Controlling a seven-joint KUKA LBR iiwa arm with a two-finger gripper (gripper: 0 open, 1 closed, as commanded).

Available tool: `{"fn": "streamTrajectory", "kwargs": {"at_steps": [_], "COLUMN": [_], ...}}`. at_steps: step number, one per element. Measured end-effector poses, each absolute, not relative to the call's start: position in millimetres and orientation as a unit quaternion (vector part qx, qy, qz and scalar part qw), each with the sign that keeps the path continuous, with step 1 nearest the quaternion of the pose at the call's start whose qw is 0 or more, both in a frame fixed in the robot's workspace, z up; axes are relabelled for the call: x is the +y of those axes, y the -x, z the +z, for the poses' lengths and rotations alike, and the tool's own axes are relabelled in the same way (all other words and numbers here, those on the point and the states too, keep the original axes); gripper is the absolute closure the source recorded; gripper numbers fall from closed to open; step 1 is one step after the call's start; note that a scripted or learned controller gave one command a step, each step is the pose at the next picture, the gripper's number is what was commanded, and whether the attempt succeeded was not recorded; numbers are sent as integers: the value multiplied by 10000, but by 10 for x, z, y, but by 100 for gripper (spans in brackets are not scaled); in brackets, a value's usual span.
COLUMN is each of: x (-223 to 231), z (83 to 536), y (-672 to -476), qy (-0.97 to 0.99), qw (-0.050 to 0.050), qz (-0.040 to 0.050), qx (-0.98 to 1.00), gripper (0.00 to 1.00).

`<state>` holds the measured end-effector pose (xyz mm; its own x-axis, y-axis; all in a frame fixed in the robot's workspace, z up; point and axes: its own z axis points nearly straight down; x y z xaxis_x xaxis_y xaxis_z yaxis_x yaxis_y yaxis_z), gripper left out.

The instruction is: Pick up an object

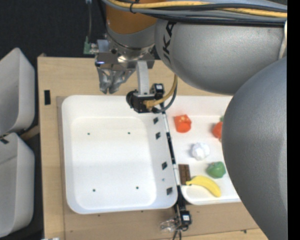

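The right shallow white plastic bin [202, 202], well right of and below the gripper [110, 84], holds a curved yellow banana [206, 184], green pepper [216, 169], crumpled white lump [199, 150] and orange-red block [182, 123]. The grey arm [225, 39] hides that bin's right part. Left white bin [70, 134] lies below the gripper.

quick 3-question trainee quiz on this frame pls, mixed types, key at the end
1. True or false: the banana lies in the right bin.
2. Which sits closest to the banana? A) orange block B) green object C) white object
3. Fill in: the gripper hangs above the far edge of the ____ bin.

Key: 1 true. 2 B. 3 left.
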<state>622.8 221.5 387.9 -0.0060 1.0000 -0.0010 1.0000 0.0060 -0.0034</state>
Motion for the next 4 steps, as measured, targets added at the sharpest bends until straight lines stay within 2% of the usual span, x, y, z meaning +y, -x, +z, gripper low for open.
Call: {"fn": "streamTrajectory", "kwargs": {"at_steps": [1,2,3,4], "x": [2207,2201,2218,2213], "z": [4736,3476,4324,3225], "y": [-6923,-6690,-6907,-5983], "qy": [7050,7071,7054,7053], "qw": [-42,26,-27,36], "qz": [-60,59,-47,63], "qx": [-7092,-7071,-7088,-7089], "gripper": [100,100,100,100]}}
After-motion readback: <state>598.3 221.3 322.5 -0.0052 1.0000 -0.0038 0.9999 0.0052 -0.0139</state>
